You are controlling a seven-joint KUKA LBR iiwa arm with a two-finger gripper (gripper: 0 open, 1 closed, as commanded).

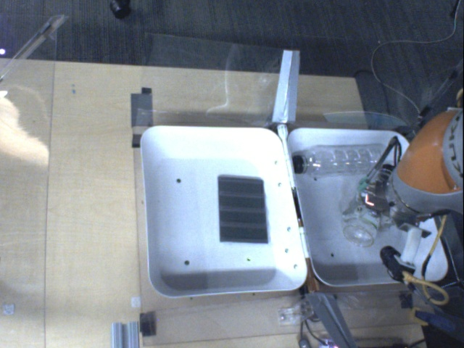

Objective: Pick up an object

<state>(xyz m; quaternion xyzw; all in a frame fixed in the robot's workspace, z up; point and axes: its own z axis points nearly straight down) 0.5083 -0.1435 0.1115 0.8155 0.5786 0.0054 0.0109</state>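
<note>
Low at five o'clock, the gripper (373, 198) is poised over a clear glass (360, 223) in the right bin (326, 267); whether it is open cannot be told. A clear bottle (341, 158) lies at twelve o'clock of the glass, and both could easily be misjudged and slip, being transparent and smooth.

Clear plastic bottle (339, 158) lying on its side along the right bin's far wall, clear glass (360, 227) tilted near the bin's middle

white bins (167, 194), black ribbed pad (243, 209)

Arm (435, 162) in from right, wrist angled down.
</note>
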